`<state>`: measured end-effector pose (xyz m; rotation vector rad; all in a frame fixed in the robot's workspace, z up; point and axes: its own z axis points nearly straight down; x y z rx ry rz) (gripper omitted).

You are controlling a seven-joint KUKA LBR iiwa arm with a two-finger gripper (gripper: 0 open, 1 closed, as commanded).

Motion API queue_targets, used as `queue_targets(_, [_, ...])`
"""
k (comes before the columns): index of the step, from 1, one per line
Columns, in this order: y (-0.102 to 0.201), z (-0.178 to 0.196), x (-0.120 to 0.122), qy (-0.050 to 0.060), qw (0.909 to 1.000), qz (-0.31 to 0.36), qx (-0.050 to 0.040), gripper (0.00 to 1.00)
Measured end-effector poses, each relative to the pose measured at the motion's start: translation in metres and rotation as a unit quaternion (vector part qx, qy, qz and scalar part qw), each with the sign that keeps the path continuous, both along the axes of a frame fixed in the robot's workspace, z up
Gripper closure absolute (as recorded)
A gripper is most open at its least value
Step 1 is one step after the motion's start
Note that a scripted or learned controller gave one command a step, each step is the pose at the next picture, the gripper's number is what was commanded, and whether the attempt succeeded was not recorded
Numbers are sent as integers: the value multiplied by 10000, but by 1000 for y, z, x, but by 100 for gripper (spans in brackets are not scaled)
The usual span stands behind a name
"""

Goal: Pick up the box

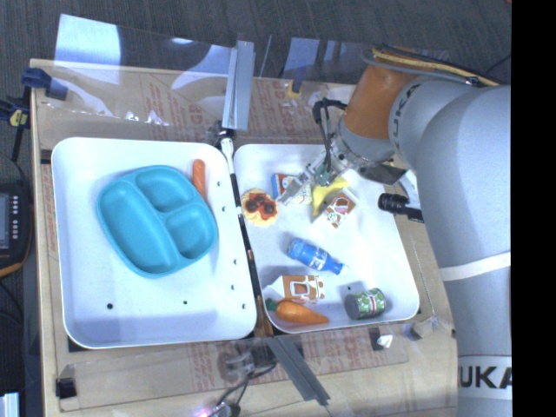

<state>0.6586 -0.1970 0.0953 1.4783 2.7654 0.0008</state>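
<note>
**Approach phase: gripper over far end of right bin**

The box (338,207) lies in the right bin (395,259), far end, beside a yellow item. The gripper (314,181) hovers just left of it; whether it is open or closed cannot be told. Next move: descend squarely onto the box. Count: two bins, one blue bottle (314,255), one can (366,303), two carrots.

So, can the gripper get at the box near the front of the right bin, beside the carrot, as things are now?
Probably yes. The box lies flat with its top uncovered. The gripper is at the far end of the right bin. The carrot touches the box's near side and the blue bottle lies close, so finger room is tight.
</note>
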Motion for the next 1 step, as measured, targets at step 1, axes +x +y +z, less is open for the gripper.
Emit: queue_targets(1, [36,0,0,15,9986,-529,7,0])
